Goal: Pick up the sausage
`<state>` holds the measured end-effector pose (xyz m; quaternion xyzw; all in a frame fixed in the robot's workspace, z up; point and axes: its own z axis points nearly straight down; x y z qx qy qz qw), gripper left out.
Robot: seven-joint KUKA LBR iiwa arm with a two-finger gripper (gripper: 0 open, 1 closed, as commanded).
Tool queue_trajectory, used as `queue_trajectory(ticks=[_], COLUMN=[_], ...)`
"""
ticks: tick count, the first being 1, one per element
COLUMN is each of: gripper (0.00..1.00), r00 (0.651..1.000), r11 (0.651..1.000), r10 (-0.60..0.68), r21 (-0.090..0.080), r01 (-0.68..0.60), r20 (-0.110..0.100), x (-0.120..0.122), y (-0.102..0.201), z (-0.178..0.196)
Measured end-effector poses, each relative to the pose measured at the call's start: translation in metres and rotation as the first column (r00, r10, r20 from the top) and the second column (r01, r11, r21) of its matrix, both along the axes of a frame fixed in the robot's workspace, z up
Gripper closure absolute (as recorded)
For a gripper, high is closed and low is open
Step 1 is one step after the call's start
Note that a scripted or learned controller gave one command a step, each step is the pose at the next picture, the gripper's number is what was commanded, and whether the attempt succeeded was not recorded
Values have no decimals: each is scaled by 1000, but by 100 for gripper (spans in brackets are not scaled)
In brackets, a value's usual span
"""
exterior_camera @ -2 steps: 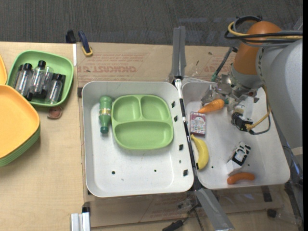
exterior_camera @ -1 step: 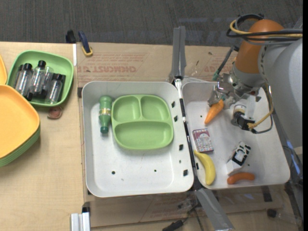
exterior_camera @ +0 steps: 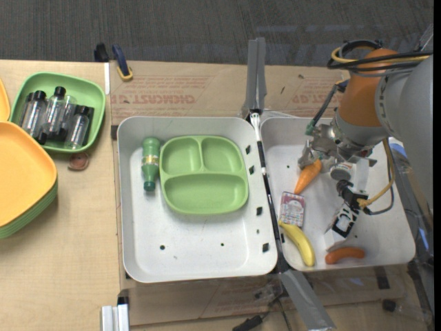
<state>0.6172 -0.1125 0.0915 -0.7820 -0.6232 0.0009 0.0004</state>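
Note:
The sausage (exterior_camera: 344, 254), a short orange-red link, lies flat near the front right corner of the right bin (exterior_camera: 386, 243). My gripper (exterior_camera: 312, 156) hangs over the back middle of that bin, well behind and left of the sausage. It is right at the upper end of an orange carrot (exterior_camera: 306, 178), which slants down to the left. Nothing of the sausage is hidden.
A yellow banana (exterior_camera: 300, 244) and a pink packet (exterior_camera: 291, 209) lie at the right bin's left side, just left of the sausage. The left bin (exterior_camera: 200, 254) holds a green divided plate (exterior_camera: 204, 174) and a green bottle (exterior_camera: 149, 163). Orange plates (exterior_camera: 21, 185) and a green tray of bottles (exterior_camera: 58, 112) sit on the bench at left.

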Motion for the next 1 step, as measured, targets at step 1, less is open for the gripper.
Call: queue_trajectory(ticks=[1], gripper=[100], r00=[997], r11=[997], r10=[83], r21=[0], r01=[-83], r20=[0], x=[-52], y=[49], z=[99])
